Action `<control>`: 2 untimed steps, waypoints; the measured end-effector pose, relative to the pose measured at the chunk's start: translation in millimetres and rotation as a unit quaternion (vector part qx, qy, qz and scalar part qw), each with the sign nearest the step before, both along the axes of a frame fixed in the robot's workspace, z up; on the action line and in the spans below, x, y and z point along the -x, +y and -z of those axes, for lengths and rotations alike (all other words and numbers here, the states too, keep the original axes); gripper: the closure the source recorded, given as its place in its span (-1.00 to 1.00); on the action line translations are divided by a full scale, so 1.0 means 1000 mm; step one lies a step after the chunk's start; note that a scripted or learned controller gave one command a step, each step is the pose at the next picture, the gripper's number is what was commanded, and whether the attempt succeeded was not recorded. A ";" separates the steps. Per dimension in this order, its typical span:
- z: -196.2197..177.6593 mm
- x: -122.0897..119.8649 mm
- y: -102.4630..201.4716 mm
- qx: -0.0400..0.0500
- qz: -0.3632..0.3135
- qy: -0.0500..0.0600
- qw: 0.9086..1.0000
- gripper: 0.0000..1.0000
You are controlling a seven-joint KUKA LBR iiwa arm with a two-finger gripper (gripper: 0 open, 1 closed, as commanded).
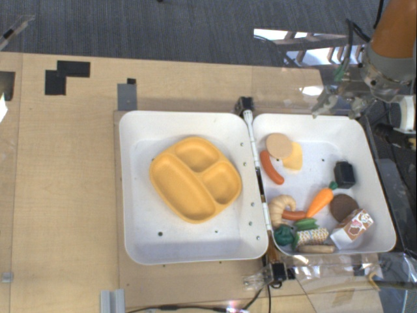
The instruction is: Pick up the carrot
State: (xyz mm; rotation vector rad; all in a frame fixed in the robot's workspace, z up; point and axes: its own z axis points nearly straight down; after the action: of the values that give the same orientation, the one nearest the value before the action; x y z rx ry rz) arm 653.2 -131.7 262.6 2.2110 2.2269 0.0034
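Carrot, small orange plastic toy with green top [320, 201], lies untouched in the right shallow white bin [374, 168], tilted, leafy end up toward a black block [344, 173], tip down near a short red-orange piece [294, 216]. Task not started as far as I can judge: nothing lifted, whole pick left to do. Grey arm with orange band [394, 25] sits at the top right, above the bin's far corner, well apart from the carrot; the tool at that corner is too cluttered to read, cannot tell its state, nothing seen held. Other toys around: red sausage [271, 167], round tan slice [279, 145] on a pale yellow piece, brown round lump [343, 207]. Yellow divided plate [195, 178] in the left white bin [130, 194]. Writing: a small brown-and-white carton [354, 225] has print, too small to read; no brands legible.
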 end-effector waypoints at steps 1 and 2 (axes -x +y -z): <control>0.151 0.070 -0.028 -0.001 -0.016 0.007 1.000 -1.00; 0.173 0.156 -0.027 0.001 -0.034 -0.004 0.999 -1.00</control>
State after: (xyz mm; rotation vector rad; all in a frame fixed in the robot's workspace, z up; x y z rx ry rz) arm 497.2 -158.6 89.5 2.1300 2.2945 0.0109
